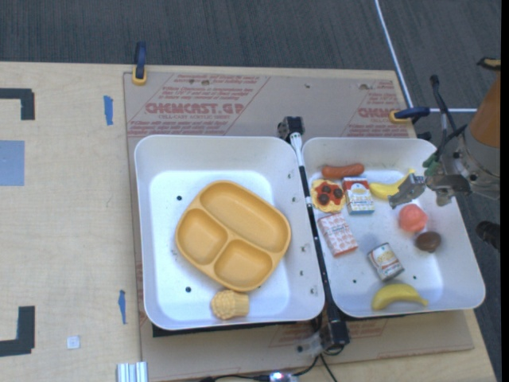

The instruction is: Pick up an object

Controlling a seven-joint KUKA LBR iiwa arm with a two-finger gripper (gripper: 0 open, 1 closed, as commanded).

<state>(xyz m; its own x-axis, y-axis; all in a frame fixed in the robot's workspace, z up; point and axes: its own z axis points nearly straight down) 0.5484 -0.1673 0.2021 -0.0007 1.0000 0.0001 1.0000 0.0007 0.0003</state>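
Fingers (425, 188) spread open over the right shallow white bin's (469, 289) far edge, we see, gripping nothing. Just below them lies the round orange-red ball (412, 218), with a small dark brown ball (428, 242) beyond it. Beside the fingers, toward the left bin, rests a yellow plastic banana (387, 188); farther that way lies a red sausage (342, 169). The left white bin (159, 173) carries a yellow three-part plate (232, 234).
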